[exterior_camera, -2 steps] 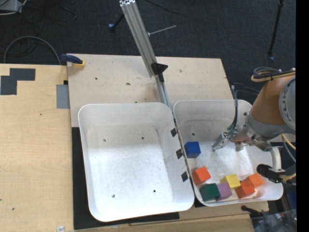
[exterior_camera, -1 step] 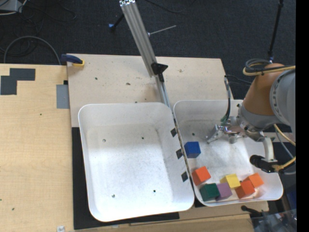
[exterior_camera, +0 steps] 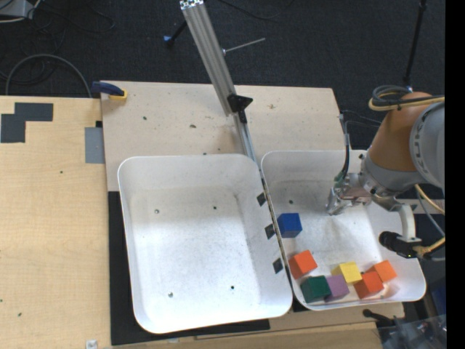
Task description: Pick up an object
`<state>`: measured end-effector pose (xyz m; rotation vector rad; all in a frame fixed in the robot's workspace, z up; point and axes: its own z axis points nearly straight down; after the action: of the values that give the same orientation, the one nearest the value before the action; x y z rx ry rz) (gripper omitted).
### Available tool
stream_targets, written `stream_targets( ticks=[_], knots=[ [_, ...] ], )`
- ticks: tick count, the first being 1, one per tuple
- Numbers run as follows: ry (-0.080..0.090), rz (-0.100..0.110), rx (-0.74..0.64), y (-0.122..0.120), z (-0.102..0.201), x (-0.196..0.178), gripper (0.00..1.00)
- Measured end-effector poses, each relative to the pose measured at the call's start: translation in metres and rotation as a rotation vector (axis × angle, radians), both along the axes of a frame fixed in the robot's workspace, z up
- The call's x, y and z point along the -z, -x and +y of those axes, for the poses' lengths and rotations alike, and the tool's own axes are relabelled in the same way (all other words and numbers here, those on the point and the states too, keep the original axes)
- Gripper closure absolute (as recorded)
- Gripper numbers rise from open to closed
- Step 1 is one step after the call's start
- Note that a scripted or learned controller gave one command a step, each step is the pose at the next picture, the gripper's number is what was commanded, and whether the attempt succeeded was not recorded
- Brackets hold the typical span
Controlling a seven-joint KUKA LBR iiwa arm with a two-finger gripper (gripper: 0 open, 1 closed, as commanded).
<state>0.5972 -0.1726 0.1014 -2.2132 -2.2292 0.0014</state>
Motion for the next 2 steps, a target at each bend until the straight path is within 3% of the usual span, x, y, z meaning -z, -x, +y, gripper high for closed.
stream_targets(
  ticks=[1,2],
  knots=[
    [-0.003,-0.004,0.0,-0.047,0.076,0.01,1.0],
    [0.0,-0.004,0.008,0.006,0.072,0.008,1.0]
  ],
)
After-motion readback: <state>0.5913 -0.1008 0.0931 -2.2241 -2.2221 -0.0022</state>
